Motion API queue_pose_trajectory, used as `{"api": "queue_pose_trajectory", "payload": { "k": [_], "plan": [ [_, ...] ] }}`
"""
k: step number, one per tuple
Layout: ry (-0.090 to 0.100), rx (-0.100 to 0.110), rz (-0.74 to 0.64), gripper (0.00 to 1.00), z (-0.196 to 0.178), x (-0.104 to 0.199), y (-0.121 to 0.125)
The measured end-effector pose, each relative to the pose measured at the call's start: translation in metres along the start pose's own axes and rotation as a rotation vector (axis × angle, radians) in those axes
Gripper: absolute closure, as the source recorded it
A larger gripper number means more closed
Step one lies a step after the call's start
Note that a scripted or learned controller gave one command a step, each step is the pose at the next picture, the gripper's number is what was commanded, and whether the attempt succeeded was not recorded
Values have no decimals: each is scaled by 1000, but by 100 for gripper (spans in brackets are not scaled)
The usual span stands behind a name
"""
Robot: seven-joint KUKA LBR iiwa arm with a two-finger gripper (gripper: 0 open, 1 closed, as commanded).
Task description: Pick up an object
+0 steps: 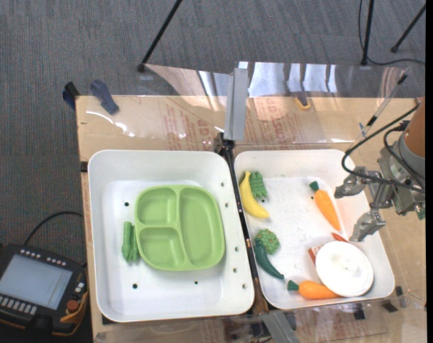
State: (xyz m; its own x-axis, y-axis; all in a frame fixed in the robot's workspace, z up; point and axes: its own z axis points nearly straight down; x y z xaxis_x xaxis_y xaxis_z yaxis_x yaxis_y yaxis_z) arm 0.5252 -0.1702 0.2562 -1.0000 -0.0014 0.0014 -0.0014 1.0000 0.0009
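The pincer (359, 207) hangs over the right edge of the right bin (288, 159), its two grey fingers (347, 187) spread wide apart with nothing between them. Just beside the upper finger, toward the middle of that bin, an orange carrot (326, 206) lies at a slant, its green tip pointing away up the bin; it sits close to the pincer but not inside its reach. Below the lower finger, near the bin's front right corner, rests a round white plate (344, 268), and a second carrot (315, 289) lies against the plate's front rim, with a scrap of red peeping out at the plate's upper left edge that I cannot make out. Further from the pincer, across the same bin, a piece of broccoli (266, 241) sits above a dark green pepper (268, 263), and up by the divider a yellow banana (251, 198) lies right next to a small green ridged vegetable (258, 186). Well away on the far side, the left bin (106, 170) holds a lime-green divided tray (179, 227), with a green bean pod (129, 241) lying just off the tray's outer edge.
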Motion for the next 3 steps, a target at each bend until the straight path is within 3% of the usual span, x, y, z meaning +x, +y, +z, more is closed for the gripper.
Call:
{"api": "queue_pose_trajectory", "payload": {
  "k": [1,2,3],
  "plan": [
    [-10,-1,150,0,162,-37,-9],
    [-9,-1,142,100,152,-39,-6],
    [-22,3,341,100,159,13,28]
  ]
}}
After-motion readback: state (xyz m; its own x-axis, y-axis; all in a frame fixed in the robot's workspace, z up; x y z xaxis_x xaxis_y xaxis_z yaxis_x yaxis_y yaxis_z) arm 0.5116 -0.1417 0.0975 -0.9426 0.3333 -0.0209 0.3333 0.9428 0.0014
